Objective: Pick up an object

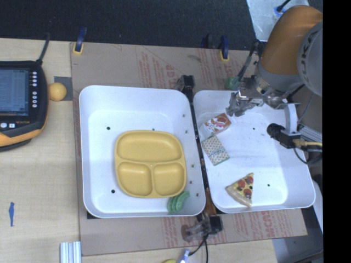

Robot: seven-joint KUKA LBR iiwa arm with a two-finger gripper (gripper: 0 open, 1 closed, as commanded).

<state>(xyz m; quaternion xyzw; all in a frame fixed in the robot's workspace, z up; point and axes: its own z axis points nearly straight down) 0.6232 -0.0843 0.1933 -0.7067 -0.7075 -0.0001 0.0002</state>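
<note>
My gripper (237,106) hangs over the far left part of the right bin (285,199), just right of and above a small red and white packet (219,123). A checked grey packet (215,149) lies below that one, near the bin's left wall. A toy pizza slice (242,189) rests toward the near edge of the same bin. In the left bin (93,147) sits a yellow divided plate (149,163), with a green toy (177,203) at its near right corner. Nothing is visibly held.
A teach pendant (19,100) lies on the bench at far left, beside an orange ball (57,91). Clamps (224,46) hold the cardboard sheet at the far edge. A black cable fitting (282,135) reaches over the right bin's right side.
</note>
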